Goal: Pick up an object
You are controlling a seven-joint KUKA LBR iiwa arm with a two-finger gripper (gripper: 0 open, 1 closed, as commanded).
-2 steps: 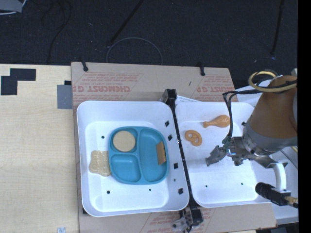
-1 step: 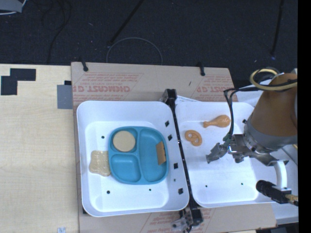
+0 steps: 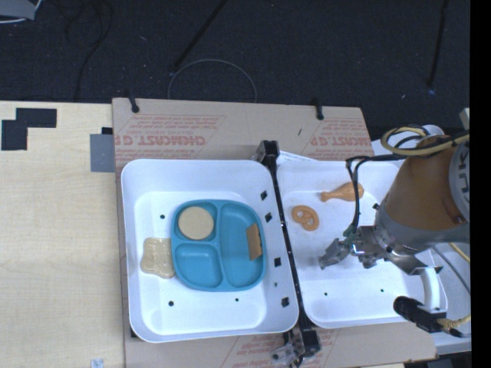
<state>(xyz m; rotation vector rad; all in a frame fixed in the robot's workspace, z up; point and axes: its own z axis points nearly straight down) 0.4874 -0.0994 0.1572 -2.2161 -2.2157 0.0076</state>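
The hand [image 3: 335, 254] hung over bare floor of the right bin [image 3: 360, 313], its state unclear, so descending there risked missing the pretzel [image 3: 305, 218] nearby.

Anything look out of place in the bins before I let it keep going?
Mostly tidy. In the left bin the blue divided tray sits slightly turned, and the pale toast piece lies outside it against its left edge. In the right bin, the pretzel and drumstick lie loose.
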